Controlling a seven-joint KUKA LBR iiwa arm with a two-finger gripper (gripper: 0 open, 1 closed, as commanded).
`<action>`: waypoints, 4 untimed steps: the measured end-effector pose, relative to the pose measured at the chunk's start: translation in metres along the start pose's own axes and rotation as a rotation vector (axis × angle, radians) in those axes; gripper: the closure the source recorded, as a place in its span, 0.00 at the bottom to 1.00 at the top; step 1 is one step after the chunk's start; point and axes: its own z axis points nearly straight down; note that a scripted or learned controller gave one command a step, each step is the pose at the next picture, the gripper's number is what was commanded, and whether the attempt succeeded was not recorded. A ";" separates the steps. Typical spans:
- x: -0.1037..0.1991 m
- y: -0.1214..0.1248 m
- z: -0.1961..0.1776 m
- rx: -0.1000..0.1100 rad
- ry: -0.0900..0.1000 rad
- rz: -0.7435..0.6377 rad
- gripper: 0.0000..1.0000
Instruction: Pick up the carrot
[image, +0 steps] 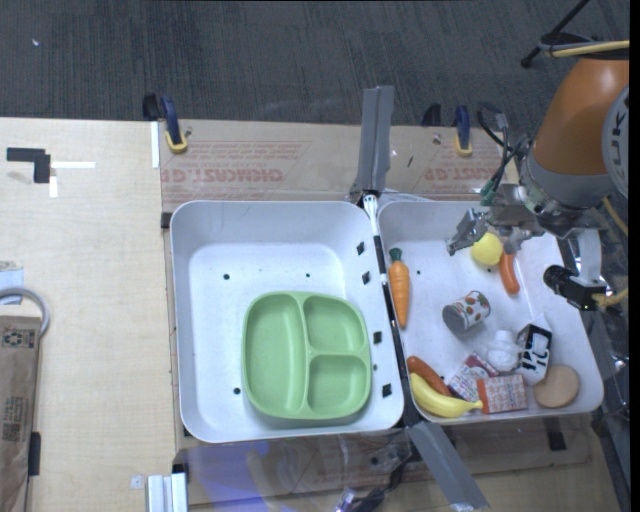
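The carrot lies against the right bin's left wall; the gripper, its state unclear, hovers by a lemon, so it may grab that instead.

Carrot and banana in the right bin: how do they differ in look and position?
The carrot is orange with a green top, straight, lying along the bin's left wall; the banana is yellow, curved, lying at the near edge. The carrot lies apart; the banana is crowded by other items. Both share the right bin.
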 end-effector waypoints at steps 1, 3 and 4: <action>0.018 -0.055 0.098 -0.004 0.000 0.001 0.00; 0.021 -0.007 0.110 -0.001 -0.001 0.262 0.00; 0.033 -0.067 0.011 0.000 -0.001 0.625 0.00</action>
